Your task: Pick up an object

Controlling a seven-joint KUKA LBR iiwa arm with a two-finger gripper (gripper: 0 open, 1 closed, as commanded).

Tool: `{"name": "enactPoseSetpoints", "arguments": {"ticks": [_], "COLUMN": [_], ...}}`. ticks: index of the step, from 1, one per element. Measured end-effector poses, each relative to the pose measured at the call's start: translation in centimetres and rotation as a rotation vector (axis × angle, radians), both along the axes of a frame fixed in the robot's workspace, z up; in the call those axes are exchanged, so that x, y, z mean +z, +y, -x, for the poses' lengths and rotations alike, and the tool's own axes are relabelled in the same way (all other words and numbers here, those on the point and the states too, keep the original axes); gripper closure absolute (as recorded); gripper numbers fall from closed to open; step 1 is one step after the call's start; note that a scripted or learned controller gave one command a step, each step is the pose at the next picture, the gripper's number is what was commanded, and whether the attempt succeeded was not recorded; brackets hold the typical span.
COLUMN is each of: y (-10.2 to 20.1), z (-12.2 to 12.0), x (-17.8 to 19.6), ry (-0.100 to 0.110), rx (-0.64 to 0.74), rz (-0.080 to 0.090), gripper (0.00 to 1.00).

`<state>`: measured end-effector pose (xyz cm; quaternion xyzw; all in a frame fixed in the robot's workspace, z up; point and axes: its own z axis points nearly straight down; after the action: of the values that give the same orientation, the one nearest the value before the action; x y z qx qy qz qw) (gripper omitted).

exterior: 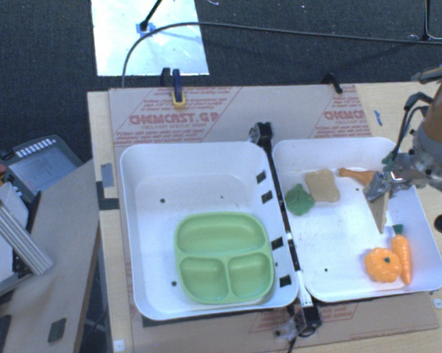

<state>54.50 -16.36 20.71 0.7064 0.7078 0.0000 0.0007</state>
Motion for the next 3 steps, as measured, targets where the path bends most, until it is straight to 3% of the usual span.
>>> {"name": "enactPoseSetpoints", "arguments": {"ticks": [2, 3], "y": [10.5, 16.5], "z": [0.4, 0.9], "x": [2.4, 1.5], "ry": [-0.002, 0.000], "rx": [0.008, 0.008], "rz": [-0.003, -0.003], "gripper": [1.00, 1.00]}}
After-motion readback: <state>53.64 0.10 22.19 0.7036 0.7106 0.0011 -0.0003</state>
